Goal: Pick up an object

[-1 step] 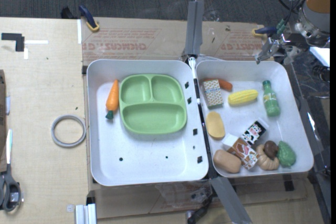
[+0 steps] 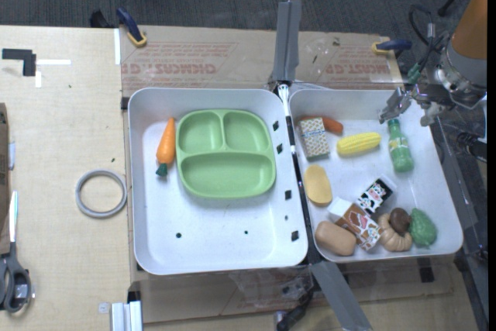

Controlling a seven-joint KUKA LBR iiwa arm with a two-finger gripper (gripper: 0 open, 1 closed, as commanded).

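Camera view, looking down on a counter with two shallow white bins side by side. Left bin holds a green divided plate with a toy carrot just beside its left edge. Right bin holds toy foods: a yellow corn cob, a green bottle, a small printed box, a yellow oval piece, a bread roll and a green leafy item. Reaching in from the right, the gripper hangs over the bin's upper right corner just above the bottle, fingers spread apart, nothing between them
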